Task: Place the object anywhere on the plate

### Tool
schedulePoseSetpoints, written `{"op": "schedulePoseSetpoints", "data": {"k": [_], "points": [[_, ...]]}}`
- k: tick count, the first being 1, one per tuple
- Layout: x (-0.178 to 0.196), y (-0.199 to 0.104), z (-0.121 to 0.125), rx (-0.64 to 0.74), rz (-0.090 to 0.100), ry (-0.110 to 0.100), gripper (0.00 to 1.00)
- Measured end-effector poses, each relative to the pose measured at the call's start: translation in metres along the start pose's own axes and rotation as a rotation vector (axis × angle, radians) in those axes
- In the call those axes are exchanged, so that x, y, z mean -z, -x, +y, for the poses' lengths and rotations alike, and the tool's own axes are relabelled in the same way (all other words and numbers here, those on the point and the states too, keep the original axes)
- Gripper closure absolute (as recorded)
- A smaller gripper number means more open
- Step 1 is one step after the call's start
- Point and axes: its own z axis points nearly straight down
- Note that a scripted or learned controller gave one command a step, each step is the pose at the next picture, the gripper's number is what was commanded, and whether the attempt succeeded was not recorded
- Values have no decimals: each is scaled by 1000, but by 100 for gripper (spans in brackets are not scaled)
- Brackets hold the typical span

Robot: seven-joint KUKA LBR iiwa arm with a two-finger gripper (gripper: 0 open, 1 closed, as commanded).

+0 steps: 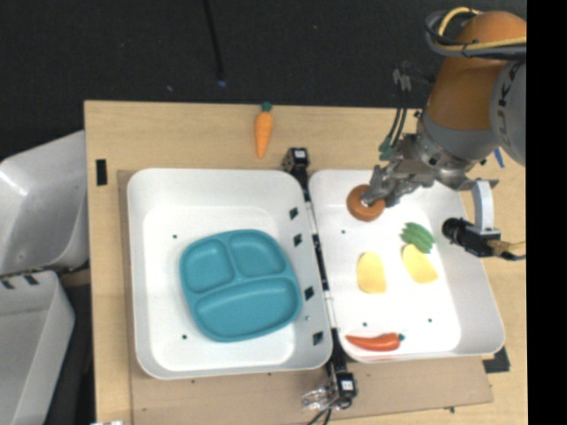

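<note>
while my arm slants down from the right, my gripper over the brown round object, finger spread unclear, blue plate far left

Two shallow white bins side by side, one blue three-compartment plate, one carrot lay on the bench, one brown round piece, two yellow pieces, one with green leaves, one red chili pepper.
</note>
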Motion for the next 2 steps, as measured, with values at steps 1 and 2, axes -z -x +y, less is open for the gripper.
{"op": "schedulePoseSetpoints", "data": {"k": [1,2], "points": [[-17,-50,13,1,2,-3,100],[-9,-101,24,2,2,0,100]]}}
